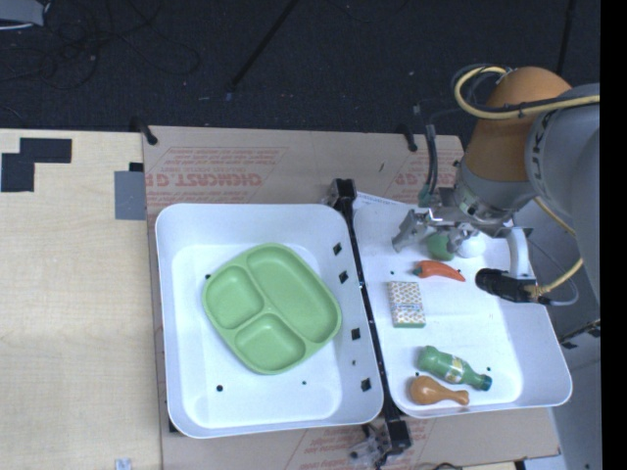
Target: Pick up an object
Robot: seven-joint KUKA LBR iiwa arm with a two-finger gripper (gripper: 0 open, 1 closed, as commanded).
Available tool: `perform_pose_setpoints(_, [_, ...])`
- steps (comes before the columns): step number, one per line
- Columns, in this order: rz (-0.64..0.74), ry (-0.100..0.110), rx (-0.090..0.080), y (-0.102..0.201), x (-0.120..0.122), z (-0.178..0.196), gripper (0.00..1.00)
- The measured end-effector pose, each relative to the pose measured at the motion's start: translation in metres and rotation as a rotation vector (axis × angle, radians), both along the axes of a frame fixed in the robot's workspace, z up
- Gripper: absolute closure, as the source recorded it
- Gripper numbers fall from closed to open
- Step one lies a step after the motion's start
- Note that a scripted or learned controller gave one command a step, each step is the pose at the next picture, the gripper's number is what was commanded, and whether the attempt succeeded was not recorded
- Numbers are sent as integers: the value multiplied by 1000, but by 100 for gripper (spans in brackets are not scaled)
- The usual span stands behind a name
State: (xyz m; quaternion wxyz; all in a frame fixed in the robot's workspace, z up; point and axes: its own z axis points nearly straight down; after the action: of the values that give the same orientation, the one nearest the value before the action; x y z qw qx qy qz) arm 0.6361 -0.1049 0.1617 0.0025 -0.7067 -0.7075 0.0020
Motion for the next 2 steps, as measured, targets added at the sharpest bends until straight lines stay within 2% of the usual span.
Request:
perform_pose_setpoints(1, [-1, 0, 0, -6, -9, -51, 0])
perform_pose_setpoints(2, [-1, -22, -10, -8, -3, -66, 0])
